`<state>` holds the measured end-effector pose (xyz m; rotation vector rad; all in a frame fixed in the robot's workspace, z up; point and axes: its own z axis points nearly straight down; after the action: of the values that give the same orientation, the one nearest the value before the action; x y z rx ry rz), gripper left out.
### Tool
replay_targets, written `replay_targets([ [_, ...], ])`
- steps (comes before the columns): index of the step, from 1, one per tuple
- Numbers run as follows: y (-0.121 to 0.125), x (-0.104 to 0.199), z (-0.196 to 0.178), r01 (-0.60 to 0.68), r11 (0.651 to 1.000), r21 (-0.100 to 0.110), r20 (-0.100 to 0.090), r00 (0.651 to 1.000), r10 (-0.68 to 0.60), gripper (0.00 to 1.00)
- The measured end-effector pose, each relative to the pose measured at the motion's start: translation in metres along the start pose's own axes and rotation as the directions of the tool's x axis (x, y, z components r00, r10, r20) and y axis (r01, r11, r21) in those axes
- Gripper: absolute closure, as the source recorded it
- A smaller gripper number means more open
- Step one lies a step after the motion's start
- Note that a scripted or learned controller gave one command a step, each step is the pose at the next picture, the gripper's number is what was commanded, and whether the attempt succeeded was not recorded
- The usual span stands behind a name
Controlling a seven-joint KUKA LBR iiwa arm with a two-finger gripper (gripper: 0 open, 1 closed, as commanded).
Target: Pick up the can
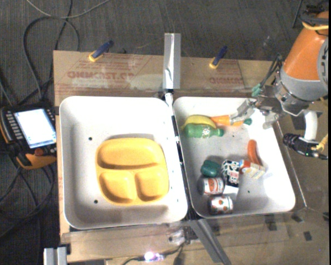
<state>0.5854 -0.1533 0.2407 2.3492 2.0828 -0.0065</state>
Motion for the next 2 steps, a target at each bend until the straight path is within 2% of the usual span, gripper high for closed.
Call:
replay_targets([
  [1,-0.050,0.056,0.079,-0.007,1.000,0.004,-0.004,1.000,0.007,0.00],
  [2,-0.079,0.042,0.119,-0.036,0.999,-0.027,-0.002,0.999,0.036,0.00],
])
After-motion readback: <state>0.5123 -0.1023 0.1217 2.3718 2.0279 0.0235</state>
